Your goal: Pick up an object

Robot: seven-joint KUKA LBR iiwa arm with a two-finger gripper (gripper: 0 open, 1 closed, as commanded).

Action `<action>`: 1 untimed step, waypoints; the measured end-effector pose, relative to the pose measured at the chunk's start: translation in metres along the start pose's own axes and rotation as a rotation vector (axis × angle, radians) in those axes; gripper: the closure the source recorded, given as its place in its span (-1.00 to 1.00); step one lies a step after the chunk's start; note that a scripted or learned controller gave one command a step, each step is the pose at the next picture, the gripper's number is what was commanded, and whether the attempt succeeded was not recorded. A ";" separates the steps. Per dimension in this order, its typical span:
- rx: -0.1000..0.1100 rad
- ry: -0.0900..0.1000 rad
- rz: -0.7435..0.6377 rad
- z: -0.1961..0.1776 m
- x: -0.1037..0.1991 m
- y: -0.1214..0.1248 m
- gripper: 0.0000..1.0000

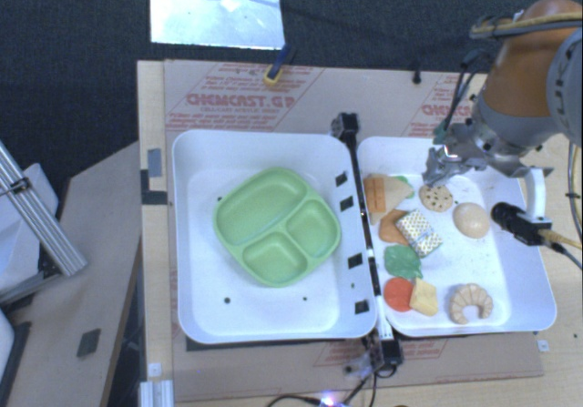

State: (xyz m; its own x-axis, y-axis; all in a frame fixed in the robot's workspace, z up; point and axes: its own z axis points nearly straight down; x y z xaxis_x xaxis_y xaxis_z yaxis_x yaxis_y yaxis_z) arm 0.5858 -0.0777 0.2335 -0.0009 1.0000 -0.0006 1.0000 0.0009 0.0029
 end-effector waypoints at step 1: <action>0.002 0.000 -0.003 0.019 0.004 -0.001 1.00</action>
